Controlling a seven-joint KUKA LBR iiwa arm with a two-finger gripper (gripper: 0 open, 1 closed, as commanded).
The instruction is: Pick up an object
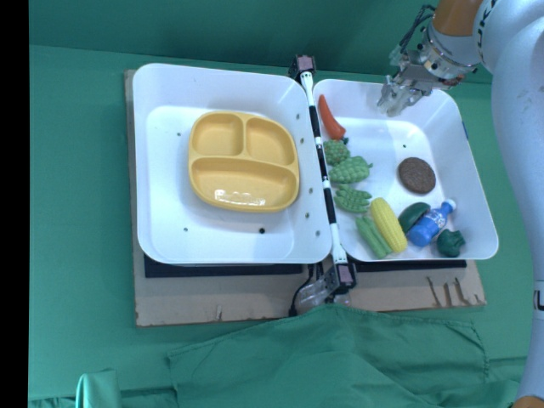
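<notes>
My gripper hangs over the far edge of the right bin, with nothing between its fingers that I can see. Below it in that bin lie a red chili pepper, several green vegetables, a yellow corn cob, a brown round patty, a blue bottle, a dark green avocado-like piece and a small broccoli. The patty is the nearest item in front of the gripper, well apart from it.
The left bin holds a yellow divided plate. A black-and-white divider bar runs between the bins. Green cloth lies bunched at the front. The arm comes down along the right side.
</notes>
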